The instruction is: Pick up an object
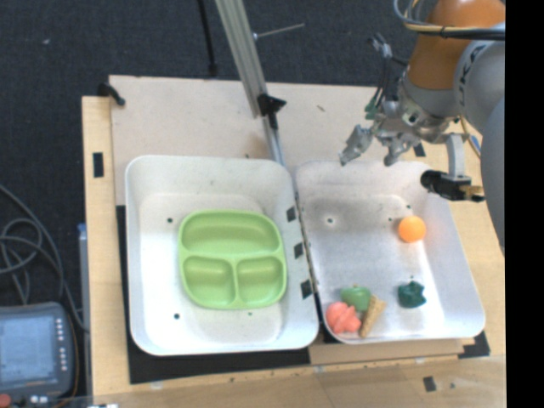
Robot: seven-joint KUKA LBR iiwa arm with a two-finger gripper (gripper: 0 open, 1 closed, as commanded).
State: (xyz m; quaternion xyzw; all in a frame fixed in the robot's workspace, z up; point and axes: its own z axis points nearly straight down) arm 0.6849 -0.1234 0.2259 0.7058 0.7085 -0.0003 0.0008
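Claw (371, 154) hangs over the far rim of the right bin (442, 228), its two fingers spread apart with nothing between them; I see it well clear of everything inside that bin; the orange ball (411, 229) sits toward the bin's right side, nearest the claw of all the items; the dark green toy (412, 294) lies nearer the bin's front edge, below the ball; the pink piece (342, 317), green piece (357, 297) and tan cone (373, 315) crowd together at the bin's front-left corner, touching one another; left of this bin, the other bin (153, 228) carries a green divided plate (231, 258); both rest on the worktop (170, 109).
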